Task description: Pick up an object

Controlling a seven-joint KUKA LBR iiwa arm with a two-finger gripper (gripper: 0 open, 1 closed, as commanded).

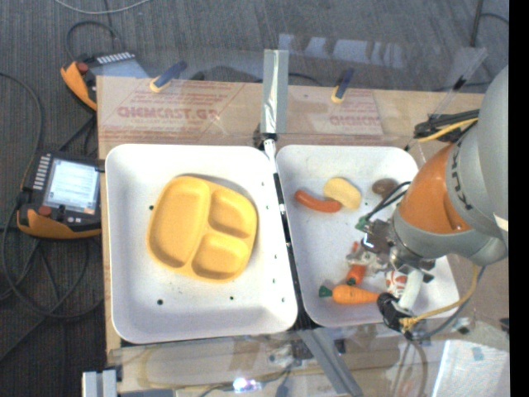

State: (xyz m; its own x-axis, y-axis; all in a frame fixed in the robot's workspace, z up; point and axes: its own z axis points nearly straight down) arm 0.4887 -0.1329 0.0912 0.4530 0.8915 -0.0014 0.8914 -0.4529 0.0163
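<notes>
Two white bins sit side by side on my bench. Nearest the camera, in the right bin (318, 246), a carrot (350, 294) lies along the front edge, just beside my gripper (382, 273); whether its fingers are apart or together I cannot tell. Farther back lie a red sausage (316, 202), a pale yellow piece (343, 192) and a brown item (385, 187). A yellow divided tray (203, 227) occupies the left bin (132, 296).

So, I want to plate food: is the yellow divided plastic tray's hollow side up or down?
Up: the yellow divided plastic tray shows three open hollows.
</notes>
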